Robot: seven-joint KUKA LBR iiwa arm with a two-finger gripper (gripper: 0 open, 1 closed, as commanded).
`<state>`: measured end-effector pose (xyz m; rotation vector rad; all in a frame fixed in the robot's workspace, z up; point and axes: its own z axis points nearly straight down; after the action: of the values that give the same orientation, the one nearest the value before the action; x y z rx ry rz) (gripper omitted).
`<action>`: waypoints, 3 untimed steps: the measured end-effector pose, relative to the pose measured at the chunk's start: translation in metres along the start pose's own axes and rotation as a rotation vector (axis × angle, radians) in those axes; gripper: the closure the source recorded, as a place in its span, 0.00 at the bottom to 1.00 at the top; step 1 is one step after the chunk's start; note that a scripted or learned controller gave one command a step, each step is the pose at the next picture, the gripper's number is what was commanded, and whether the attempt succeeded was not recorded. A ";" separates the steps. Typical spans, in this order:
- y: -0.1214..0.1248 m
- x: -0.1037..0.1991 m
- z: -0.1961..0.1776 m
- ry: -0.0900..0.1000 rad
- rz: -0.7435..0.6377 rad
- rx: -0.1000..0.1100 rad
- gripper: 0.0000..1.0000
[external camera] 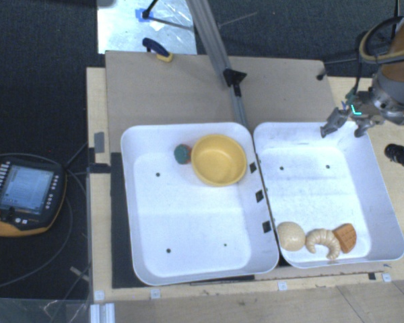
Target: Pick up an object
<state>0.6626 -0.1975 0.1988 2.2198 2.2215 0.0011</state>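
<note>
My gripper [344,128] hangs over the far right corner of the right bin [323,180], its two fingers spread apart and open with nothing between them. Along that bin's near edge lie a pale round ball [290,235], a cream croissant-shaped piece [322,241] and an orange-brown waffle-like piece [345,237], all well below the gripper. In the left bin [188,247] a yellow bowl [218,159] sits upright at the far right, and a small dark green object [182,154] touches its left side.
A slanted metal pole [212,36] with a black clamp [233,78] crosses the brown board behind the bins. A teach pendant [21,194] lies on the floor at the left. Black clips [259,195] sit between the two bins.
</note>
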 end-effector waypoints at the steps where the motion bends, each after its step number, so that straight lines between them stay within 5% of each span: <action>1: 0.000 0.000 0.000 0.000 0.000 0.000 0.00; 3: -0.011 0.013 0.100 0.001 0.000 0.005 0.00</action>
<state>0.6515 -0.1849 0.0988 2.2224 2.2250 -0.0029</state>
